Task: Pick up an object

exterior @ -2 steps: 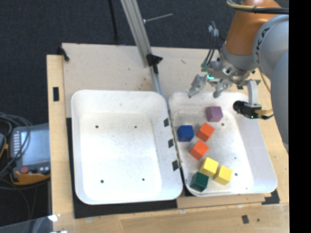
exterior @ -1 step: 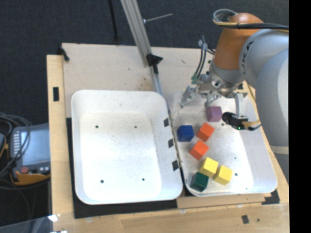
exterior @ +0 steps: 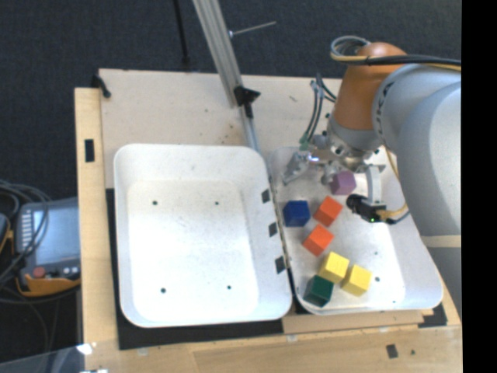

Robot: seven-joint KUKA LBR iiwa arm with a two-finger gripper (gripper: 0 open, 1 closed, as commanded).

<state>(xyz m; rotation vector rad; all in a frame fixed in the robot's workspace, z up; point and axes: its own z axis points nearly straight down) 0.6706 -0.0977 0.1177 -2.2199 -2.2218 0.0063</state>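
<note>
Around my wooden bench (exterior: pixel 89 208) lies dark carpet (exterior: pixel 78 22). An aluminium rail (exterior: pixel 217 37) slants across its far side; a small monitor (exterior: pixel 46 235) with cables sits left.

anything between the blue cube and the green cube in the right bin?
In the camera view, one orange cube lies roughly between the blue cube and the green cube, slightly to the right of the line joining them. The rest is bare floor of the right bin.

Bright blocks in white bins on a pale tan worktop (exterior: pixel 178 107)

The two bins (exterior: pixel 194 231) are white with fine dark speckles. The blocks: one blue (exterior: pixel 296 213), two orange (exterior: pixel 329 210), two yellow (exterior: pixel 335 267), one dark green (exterior: pixel 318 290), one pale purple (exterior: pixel 342 183). The arm (exterior: pixel 419 130) is grey with an orange band (exterior: pixel 359 92).
</note>
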